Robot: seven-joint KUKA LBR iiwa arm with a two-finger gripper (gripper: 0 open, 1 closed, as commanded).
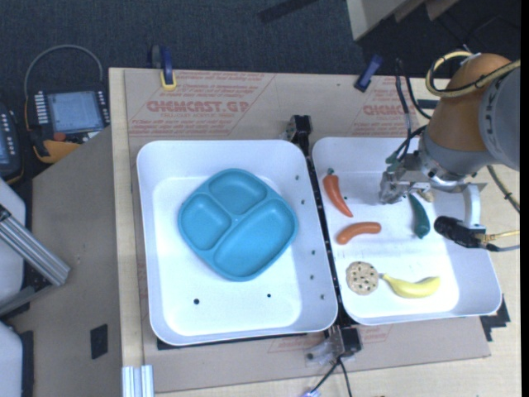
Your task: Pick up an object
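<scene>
- In the left half of the frame, the left bin (157,222) holds a blue divided plate (238,223), lying flat near its middle.
- Right of centre, the right bin (475,292) carries the candidates: a carrot (335,193) at its upper left, a sausage (359,231) just below that, a cookie (362,277) with a banana (412,285) just beside it along the lower part, and a dark green vegetable (421,217) further right.
- The pincer (397,184) hangs over the upper middle of that bin, between the carrot and the green vegetable; I cannot tell how it is set, and nothing is visibly in its hold.
- Upper right, the arm (463,126) leans in over the bin.
- Judged stage: the approach, with nothing lifted yet. Next it likely needs to centre over one item, probably the green vegetable or sausage nearby, then descend and close.
</scene>
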